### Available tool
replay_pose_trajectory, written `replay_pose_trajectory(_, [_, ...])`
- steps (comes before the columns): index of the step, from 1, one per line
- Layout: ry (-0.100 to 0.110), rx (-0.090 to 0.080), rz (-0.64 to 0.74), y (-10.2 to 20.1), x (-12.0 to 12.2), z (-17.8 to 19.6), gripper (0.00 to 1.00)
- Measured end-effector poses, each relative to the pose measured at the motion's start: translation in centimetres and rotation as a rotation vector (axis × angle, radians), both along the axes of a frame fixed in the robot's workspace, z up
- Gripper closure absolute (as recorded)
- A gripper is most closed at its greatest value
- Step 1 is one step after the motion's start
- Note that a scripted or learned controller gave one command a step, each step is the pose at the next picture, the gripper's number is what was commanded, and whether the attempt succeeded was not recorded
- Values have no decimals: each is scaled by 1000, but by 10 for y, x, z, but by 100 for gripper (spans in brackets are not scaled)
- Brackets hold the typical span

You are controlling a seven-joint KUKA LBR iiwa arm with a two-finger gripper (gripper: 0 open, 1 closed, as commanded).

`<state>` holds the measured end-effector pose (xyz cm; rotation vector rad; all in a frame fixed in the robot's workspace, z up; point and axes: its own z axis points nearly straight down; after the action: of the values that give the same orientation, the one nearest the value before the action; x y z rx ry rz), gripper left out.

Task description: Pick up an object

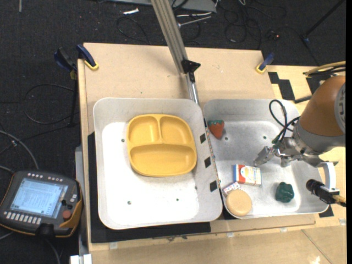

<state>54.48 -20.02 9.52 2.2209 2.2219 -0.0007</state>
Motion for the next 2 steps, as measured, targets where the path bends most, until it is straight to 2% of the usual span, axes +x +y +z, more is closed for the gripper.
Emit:
replay_pose_trajectory(1, [-3,-1,0,0,1,11,100])
replay_pose_trajectory(2, [-7,-3,1,-5,3,74,100])
